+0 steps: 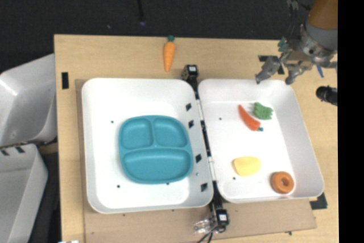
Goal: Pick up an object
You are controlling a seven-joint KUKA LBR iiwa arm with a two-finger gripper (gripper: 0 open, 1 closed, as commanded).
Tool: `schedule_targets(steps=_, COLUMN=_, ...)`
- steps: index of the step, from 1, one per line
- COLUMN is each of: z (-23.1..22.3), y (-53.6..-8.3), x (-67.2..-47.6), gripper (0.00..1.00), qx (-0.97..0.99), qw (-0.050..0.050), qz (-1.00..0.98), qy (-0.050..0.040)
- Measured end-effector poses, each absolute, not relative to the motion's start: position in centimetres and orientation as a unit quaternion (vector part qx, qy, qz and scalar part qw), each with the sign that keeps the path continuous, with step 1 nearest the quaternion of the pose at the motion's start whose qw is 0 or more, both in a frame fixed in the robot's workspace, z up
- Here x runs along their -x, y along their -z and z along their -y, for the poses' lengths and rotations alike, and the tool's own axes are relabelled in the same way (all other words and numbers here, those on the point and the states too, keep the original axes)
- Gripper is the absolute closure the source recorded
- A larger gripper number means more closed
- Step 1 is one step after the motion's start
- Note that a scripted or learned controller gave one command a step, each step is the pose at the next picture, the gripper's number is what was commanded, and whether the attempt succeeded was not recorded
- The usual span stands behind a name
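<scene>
In the right bin lie a red pepper with a green tip, a green leafy piece, a yellow piece and a brown doughnut. My gripper hangs over the bin's far right corner, above and apart from the objects. Its two fingers are spread, with nothing between them. An orange carrot rests on the bench beyond the left bin.
A teal divided plate sits in the middle of the left bin. A black clip stands at the far end of the seam between the bins. White equipment is at the left edge.
</scene>
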State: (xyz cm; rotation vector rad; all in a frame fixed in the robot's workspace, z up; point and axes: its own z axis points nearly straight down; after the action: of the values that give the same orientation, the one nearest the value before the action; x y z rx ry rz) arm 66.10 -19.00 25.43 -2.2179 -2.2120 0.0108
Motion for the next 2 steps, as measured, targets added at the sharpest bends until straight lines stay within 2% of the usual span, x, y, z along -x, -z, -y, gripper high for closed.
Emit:
schedule_targets(steps=1, z=19.0, y=-26.3, x=-66.3, gripper=0.00, qx=0.707, qw=-0.001, qz=0.708, qy=0.0000)
schedule_targets(steps=2, z=18.7, y=-20.6, x=-67.2, gripper=0.00, qx=0.706, qw=0.001, qz=0.709, qy=-0.0015)
